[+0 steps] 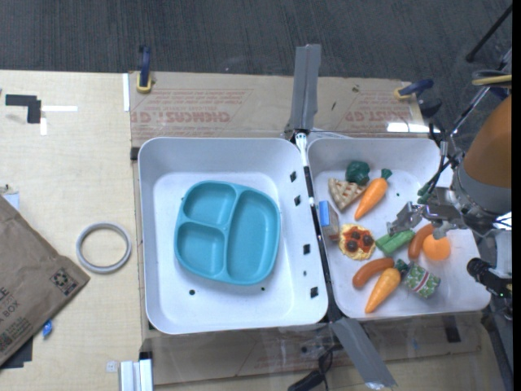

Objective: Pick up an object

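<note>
The arm comes in from the right side, and its gripper hangs low over the right bin, among the toy food. Its metal fingers stand a little apart, so the gripper looks open, and nothing is seen between them. Just under the fingertips lies a green toy vegetable, very near or maybe touching; I cannot tell which. Beside the gripper on its right sits an orange ball, and next to that ball a small orange carrot piece. To the left of the gripper is a round pizza toy, and further up on the left a long carrot lies tilted, with a waffle slice and a dark green piece near it. Below the gripper lie a red-orange sausage, a second carrot and a green patterned toy. Far to the left of the gripper, in the left bin, rests a blue plate with three sections. Still further left, on the bench outside the bins, lie a grey tape ring and a brown cardboard box.
</note>
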Motion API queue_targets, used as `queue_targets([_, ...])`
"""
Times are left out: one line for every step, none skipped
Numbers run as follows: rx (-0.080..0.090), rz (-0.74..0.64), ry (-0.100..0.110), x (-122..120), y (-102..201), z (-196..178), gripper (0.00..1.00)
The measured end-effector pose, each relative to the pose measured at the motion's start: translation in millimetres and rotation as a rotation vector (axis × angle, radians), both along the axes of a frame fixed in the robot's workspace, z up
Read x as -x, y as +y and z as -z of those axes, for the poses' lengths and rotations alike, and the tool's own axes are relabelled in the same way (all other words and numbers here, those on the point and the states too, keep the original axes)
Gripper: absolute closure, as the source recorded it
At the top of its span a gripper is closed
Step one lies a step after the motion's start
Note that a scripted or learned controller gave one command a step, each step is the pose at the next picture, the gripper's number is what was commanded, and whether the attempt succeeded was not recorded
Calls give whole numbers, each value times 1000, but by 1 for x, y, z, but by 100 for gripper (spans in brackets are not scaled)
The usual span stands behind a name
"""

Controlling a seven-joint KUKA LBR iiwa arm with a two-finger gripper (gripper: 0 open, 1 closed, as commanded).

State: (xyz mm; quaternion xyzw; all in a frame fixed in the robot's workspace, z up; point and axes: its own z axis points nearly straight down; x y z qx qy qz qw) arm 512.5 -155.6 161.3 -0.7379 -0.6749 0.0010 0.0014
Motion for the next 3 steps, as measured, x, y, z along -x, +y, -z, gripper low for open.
queue_targets([1,51,-1,-24,-39,70,0])
queue_targets([1,53,1,-23,-39,61,100])
queue_targets([1,-95,-2,-85,34,-33,100])
